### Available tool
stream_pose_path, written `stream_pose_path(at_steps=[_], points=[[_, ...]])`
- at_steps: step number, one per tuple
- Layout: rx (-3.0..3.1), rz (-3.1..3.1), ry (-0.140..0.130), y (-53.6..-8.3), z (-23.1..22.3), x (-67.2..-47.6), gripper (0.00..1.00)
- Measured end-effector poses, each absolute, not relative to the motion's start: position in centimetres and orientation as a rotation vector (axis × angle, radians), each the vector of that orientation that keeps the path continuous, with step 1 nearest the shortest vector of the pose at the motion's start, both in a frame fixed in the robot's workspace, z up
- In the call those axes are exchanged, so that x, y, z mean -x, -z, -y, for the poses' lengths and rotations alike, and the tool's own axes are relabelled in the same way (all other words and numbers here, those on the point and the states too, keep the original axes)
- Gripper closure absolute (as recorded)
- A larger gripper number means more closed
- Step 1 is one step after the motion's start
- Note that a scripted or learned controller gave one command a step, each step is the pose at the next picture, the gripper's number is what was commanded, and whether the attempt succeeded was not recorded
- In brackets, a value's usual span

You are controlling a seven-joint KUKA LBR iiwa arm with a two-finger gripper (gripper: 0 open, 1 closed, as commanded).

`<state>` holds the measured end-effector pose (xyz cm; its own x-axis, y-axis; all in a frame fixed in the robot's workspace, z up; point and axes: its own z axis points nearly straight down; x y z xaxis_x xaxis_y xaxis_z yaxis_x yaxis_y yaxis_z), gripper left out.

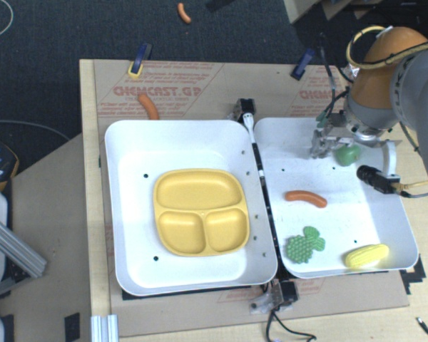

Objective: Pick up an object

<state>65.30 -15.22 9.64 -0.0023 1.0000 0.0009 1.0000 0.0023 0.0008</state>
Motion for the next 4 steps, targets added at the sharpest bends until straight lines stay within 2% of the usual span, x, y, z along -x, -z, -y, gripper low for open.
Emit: stream_pose_path(at_steps=[2, 3, 4], points=[[2.225, 2.228, 0.006, -20.5, 15.3, -65.1, 1.00], [2.224, 2.227, 0.005, -22.7, 15.3, -65.2, 1.00], [2.215, 2.226, 0.001, -22.9, 10.8, -65.1, 1.00]])
